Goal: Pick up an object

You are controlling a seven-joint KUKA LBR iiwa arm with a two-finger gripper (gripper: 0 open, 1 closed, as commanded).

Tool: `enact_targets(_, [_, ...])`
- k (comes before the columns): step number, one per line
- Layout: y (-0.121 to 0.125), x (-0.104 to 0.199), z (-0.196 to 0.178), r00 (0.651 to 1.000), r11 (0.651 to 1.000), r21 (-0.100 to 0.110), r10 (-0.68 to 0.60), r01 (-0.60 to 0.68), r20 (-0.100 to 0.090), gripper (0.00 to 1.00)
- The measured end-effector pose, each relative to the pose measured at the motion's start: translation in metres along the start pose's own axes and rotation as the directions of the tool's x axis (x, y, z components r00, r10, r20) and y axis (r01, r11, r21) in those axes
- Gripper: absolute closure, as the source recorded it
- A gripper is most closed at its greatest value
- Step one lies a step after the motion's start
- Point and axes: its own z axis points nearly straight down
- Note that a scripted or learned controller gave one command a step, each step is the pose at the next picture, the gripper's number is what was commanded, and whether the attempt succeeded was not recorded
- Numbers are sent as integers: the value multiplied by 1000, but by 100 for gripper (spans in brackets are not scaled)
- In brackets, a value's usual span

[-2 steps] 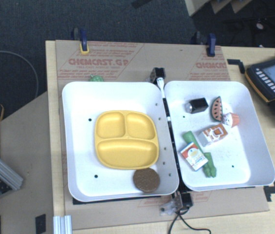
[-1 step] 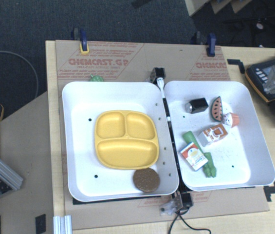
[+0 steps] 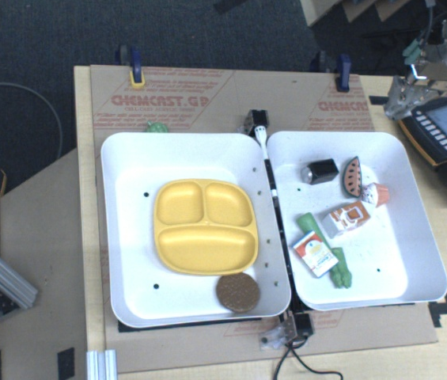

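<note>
Fingers: released or clenched, cannot tell from the camera view. No contact with any object to be made out.

Camera view, left bin (image 3: 117, 212): holds a yellow divided plate (image 3: 205, 226) near the middle, lying flat. At 5 o'clock from the plate, touching or just beside its rim, a brown round disc (image 3: 238, 291), flat on the bin floor.

Camera view, right bin (image 3: 418, 212): at 12 o'clock a small black and silver item (image 3: 320, 171), with a watermelon slice toy (image 3: 352, 176) just beside it at 3 o'clock. Below the slice, a small red and white piece (image 3: 376, 195). Near the bin's middle a little carton (image 3: 346, 218), tilted. At 7 o'clock from the carton a white packet (image 3: 316, 255) lying across a green vegetable toy (image 3: 339, 269), which reaches from 11 o'clock to 5 o'clock under it.

Both bins side by side on the bench (image 3: 207, 93), touching along the middle seam.

Judged from this: nothing lifted, every candidate at rest on a bin floor. Whole pick left to do: choosing a target, descending, closing, raising. Probably easiest on the lone disc or the black item; harder on the stacked packet and green toy.
</note>
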Motion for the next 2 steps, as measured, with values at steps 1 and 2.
enact_targets(1, [35, 55, 8, 1000, 1000, -4, -2, 2, -1, 100])
enact_targets(2, [34, 51, 7, 1000, 1000, -3, 4, -4, 1, 0])
